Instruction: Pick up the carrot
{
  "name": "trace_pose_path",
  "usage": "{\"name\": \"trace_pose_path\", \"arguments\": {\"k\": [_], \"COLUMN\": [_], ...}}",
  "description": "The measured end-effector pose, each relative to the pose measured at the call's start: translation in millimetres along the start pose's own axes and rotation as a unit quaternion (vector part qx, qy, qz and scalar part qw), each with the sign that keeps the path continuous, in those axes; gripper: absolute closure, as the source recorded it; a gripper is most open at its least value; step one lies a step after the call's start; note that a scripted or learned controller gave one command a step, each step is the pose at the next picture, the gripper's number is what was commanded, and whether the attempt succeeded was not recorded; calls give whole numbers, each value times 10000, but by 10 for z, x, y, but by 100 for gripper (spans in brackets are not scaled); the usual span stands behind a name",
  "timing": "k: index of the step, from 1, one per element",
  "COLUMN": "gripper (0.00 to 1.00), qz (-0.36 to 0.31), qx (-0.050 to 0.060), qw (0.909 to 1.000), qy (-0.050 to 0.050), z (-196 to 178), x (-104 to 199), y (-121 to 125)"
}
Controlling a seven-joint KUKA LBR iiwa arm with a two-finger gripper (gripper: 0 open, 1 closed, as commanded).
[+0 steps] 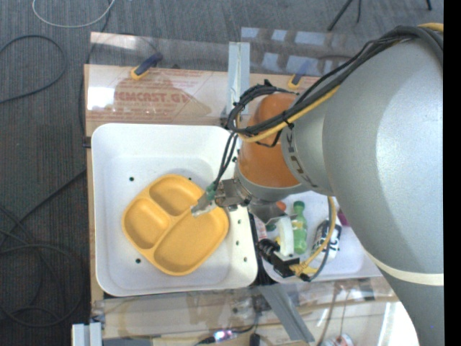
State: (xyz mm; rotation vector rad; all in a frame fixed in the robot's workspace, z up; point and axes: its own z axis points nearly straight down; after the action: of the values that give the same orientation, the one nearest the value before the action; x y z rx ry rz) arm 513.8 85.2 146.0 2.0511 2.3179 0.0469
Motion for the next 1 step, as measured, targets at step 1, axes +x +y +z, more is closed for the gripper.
{"name": "trace_pose_path", "arguments": {"k": [1], "gripper": [0], "qz": [553], "qx": [157], "qw": [9983], "qy": [54], "z": [43], "x": [35], "y": [191]}}
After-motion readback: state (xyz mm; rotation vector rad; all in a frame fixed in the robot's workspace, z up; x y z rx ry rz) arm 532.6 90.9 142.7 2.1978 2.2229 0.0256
